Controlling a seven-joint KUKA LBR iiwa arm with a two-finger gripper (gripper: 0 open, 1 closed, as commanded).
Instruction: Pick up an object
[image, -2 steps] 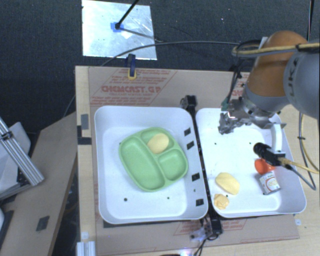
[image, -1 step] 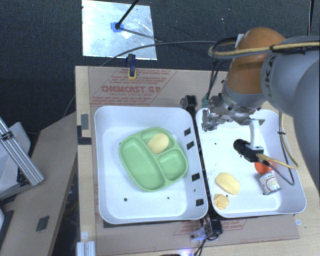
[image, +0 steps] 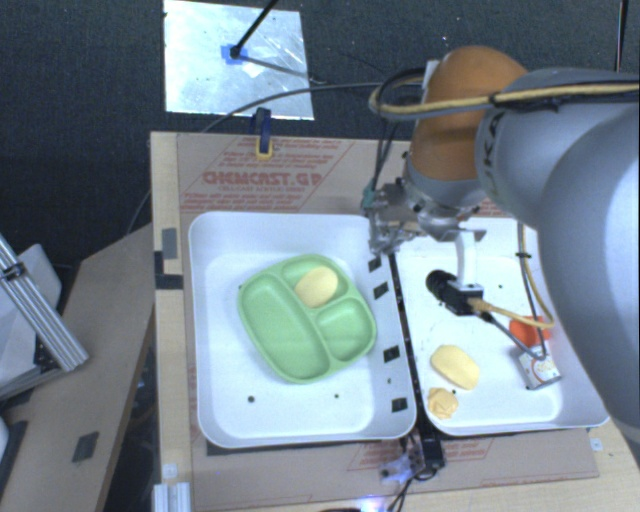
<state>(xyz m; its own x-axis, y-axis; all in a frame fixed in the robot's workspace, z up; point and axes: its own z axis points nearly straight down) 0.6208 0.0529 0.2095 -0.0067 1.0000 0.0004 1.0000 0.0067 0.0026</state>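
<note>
The arm (image: 565, 150) reaches in from the right, and its hand (image: 384, 238) hangs over the far end of the wall where the 2 bins meet, near their back rims. From this angle it cannot be told whether the hand is clenched or released, and nothing is seen in its grasp. The left bin (image: 215, 330) holds a green plate (image: 290, 345) with 3 compartments, and a yellow lump (image: 318, 287) lies in the far one. In the right bin (image: 500, 415) a yellow oval (image: 455, 366) lies near the front, well apart from the hand. Just beside it, toward the front corner, is a small crumb (image: 442, 402). An orange item (image: 527, 328), too blurred to name, lies by the right wall. The bins rest on a brown tabletop (image: 260, 170).
</note>
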